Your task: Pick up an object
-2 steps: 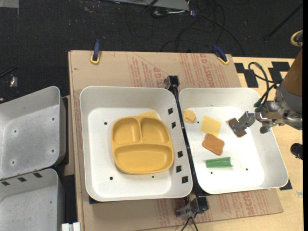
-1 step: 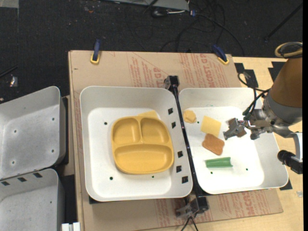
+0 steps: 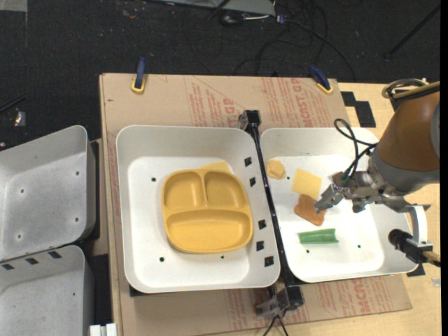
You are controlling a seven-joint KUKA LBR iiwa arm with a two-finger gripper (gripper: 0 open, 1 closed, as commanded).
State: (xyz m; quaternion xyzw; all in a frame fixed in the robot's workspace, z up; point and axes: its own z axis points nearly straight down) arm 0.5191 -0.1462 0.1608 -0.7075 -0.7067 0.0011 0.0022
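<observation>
A: Objects first — we count four in the right bin [image 3: 371, 261]: a small yellow chunk [image 3: 276, 169] near the divider, a pale yellow block [image 3: 306, 183], an orange-brown piece [image 3: 310, 210] just below it, and a green strip [image 3: 318, 237] lying flat nearer the front.

B: And the left bin [image 3: 140, 257]?

A: We see a yellow divided tray [image 3: 207, 211] in its middle, with bare white floor all around it. In the right bin the things crowd the left half; the floor toward the right wall and the front rim lies open.

B: Where do we put the pincer [image 3: 329, 200]?

A: Low over the right bin, reaching in from the right — its tip sits just beside the orange-brown piece's right edge, with the pale yellow block up and left of it and the green strip below. Whether it touches the piece, we cannot tell.

B: Apart or together?

A: We cannot tell; the tip is too small and dark to read.
</observation>
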